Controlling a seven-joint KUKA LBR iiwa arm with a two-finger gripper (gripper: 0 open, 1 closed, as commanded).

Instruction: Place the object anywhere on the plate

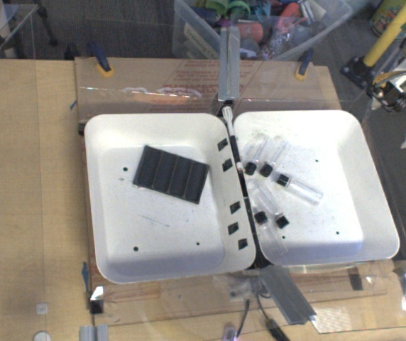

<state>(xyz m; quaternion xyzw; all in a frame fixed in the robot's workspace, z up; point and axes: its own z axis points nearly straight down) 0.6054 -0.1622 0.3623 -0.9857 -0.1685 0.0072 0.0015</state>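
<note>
1. A flat, ribbed black plate (171, 174) lies slanted on the left bin (111, 240) (smooth white plastic).
2. Clear vials with black caps (281, 180) lie clustered in the right bin (359, 212), near the divider.
3. The wooden worktop (25, 190) carries both bins.

We see a dark ribbed rectangular plate (171, 174) lying flat, slightly askew, and clear black-capped vials (299, 187) scattered in the right bin (345, 130).
</note>
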